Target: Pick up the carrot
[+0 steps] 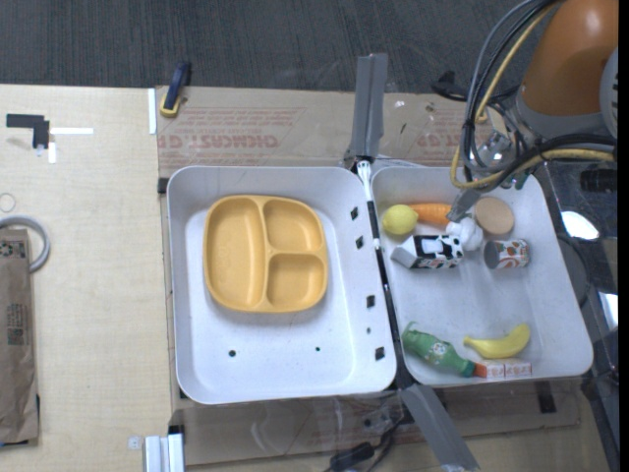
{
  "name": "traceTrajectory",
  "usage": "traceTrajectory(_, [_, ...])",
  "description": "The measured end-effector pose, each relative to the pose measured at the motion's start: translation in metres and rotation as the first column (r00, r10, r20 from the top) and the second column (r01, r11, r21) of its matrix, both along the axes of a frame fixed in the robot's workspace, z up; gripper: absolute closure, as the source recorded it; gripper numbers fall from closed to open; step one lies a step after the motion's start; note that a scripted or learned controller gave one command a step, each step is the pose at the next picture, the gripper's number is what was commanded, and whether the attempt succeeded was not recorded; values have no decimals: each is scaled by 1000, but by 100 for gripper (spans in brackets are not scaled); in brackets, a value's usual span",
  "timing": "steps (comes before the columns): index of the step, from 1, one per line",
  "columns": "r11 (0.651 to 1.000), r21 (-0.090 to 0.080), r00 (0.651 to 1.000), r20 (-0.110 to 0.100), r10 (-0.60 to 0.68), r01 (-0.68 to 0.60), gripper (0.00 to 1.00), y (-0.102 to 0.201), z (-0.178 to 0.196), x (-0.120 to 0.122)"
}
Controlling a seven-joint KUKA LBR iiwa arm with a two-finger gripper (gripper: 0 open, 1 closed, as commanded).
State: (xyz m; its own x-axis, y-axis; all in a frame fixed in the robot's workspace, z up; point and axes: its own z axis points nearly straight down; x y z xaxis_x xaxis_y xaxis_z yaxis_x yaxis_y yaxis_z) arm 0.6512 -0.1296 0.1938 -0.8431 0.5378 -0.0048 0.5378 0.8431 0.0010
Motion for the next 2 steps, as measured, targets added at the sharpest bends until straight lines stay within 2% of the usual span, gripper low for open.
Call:
traceTrajectory(1, [999, 0, 999, -1, 51, -51, 0, -8, -58, -2])
traceTrajectory(2, [973, -15, 973, 25, 231, -230, 0, 28, -85, -20])
